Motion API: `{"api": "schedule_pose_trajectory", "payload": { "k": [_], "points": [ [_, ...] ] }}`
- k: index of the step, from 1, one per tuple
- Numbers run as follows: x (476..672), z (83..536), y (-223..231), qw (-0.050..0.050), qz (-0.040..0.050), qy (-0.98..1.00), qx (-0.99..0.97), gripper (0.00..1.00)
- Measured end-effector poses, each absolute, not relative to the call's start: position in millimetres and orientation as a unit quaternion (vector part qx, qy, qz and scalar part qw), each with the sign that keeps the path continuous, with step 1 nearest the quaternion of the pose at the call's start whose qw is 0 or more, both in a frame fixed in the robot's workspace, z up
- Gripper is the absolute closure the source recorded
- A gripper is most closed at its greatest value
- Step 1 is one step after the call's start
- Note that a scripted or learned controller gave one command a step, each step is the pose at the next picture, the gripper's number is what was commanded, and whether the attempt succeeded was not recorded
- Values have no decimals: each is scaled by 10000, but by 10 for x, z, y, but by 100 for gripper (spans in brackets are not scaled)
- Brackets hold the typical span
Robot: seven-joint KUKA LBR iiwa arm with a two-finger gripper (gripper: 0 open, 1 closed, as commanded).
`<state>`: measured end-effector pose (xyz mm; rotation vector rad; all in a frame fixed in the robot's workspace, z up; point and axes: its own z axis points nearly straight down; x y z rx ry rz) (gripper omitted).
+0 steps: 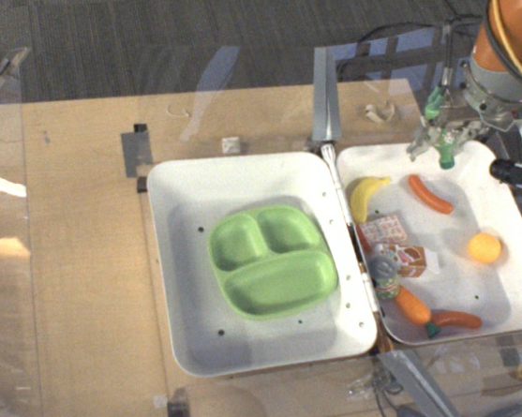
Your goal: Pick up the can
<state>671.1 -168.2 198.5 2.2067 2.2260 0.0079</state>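
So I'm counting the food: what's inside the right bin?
The right bin holds a banana, two sausages, an orange, a carrot, a can and two small packets. Anything beneath them is covered.

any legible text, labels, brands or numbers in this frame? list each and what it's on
None can be read.
Red-and-white packet in the right bin: printed pattern, too blurred to read.
Can lying beside the carrot: label with brown and white patches, too small to make out.
Green tray in the left bin: no marking seen.
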Motion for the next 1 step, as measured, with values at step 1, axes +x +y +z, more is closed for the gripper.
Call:
{"api": "schedule_pose_trajectory", "payload": {
  "k": [1],
  "points": [
    [6704,2029,-1402,20,18,7110,7032,100]
  ]
}}
